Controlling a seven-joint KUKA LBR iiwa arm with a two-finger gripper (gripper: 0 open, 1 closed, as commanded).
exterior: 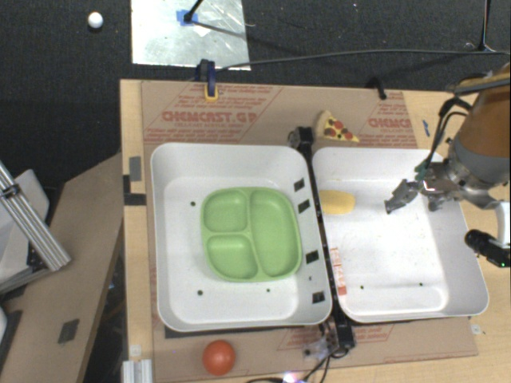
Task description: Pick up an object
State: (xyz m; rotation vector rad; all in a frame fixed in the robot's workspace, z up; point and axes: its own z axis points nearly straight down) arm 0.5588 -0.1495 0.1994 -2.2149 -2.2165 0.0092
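End effector [397,200] above right bin [399,294], yellow object [336,204] lying crosswise

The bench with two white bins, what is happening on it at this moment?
A grey robot arm with an orange band reaches in from the right, and its gripper hangs over the right bin. A yellow object lies in that bin near its left wall, apart from the gripper, so nothing is picked up yet. The left bin holds a green divided tray. A toy pizza slice lies behind the bins and an orange ball in front of them.
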